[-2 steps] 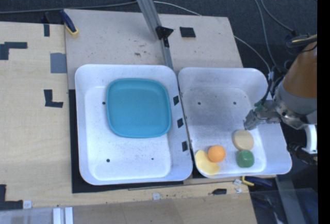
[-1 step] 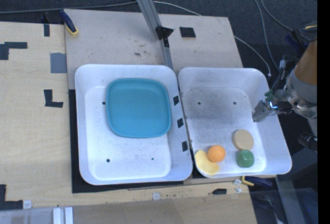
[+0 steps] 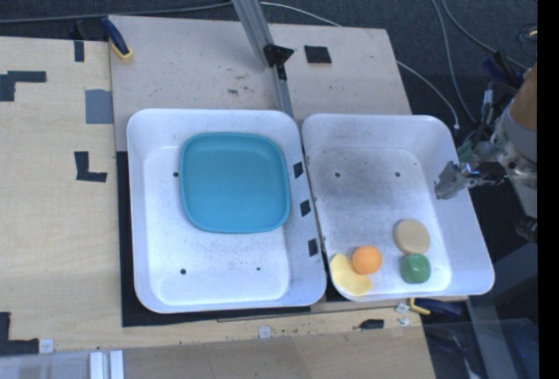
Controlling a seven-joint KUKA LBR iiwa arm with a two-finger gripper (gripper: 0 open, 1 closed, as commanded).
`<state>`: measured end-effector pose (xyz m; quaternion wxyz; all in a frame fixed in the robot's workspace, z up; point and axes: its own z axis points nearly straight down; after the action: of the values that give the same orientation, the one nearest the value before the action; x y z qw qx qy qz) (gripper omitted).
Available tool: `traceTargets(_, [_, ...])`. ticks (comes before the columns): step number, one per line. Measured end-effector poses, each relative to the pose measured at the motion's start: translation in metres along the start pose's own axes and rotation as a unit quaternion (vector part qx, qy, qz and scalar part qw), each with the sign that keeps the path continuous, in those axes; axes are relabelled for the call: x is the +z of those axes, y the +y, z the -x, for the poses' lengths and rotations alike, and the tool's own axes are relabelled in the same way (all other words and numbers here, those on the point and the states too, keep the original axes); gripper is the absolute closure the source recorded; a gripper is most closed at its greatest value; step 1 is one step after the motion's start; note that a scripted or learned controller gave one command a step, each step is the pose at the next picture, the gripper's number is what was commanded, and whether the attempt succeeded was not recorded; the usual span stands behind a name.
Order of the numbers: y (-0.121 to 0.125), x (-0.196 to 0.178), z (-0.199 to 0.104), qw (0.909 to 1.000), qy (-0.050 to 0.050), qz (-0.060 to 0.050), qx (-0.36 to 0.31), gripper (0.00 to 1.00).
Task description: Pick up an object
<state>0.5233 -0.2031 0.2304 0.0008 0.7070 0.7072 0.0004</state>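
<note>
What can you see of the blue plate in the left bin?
The blue plate is a rounded square with a raised rim and a flat well, smooth and plastic-looking, turquoise all over. It lies flat and right side up on the floor of the left bin, toward the far side, roughly centred. Nothing sits on it; the gripper is over the other bin.

The arm (image 3: 524,137) reaches in from the right, its end effector (image 3: 451,181) hanging low and tilted leftward.
</note>
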Motion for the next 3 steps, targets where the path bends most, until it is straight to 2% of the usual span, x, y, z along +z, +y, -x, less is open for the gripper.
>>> traceTargets(2, [0.032,0.016,-0.108,1.0,0.001,-0.001,-0.002,1.0])
traceTargets(3, [0.037,0.006,-0.163,1.0,0.001,-0.001,-0.002,1.0])
